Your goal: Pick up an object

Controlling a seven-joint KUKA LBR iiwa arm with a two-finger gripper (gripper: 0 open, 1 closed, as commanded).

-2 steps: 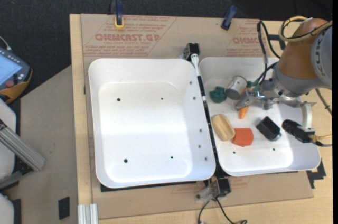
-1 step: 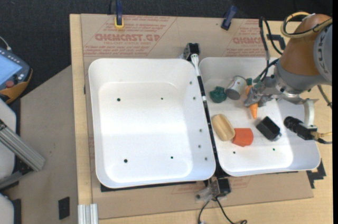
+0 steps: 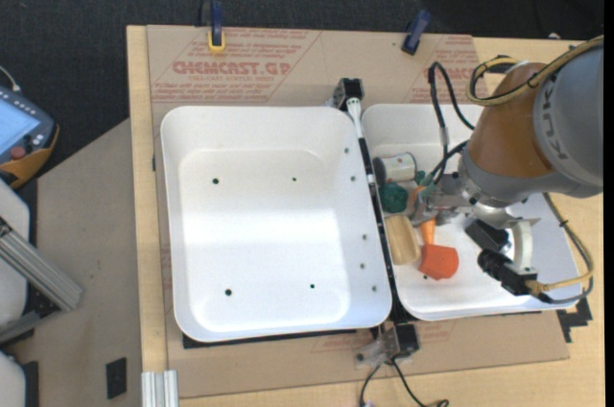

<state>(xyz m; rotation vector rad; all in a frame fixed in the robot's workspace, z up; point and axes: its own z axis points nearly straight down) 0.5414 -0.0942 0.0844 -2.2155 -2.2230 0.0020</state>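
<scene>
Several small objects lie in the right bin [image 3: 480,295]: a grey cylinder [image 3: 395,168] near its back left, a green piece [image 3: 393,197] just in front of it, a tan wooden block [image 3: 402,243] against the left wall, a thin orange stick [image 3: 428,230], and an orange-red block [image 3: 440,262] toward the front. My gripper [image 3: 432,203] hangs low over this cluster, between the green piece and the orange stick. The grey and orange wrist [image 3: 508,146] hides the bin's middle.
The left bin [image 3: 192,203] sits beside the right one, sharing a black-edged divider [image 3: 369,194]. Cables [image 3: 446,122] loop over the right bin's back. Blue clamps [image 3: 215,16] hold the brown board at its far edge.
</scene>
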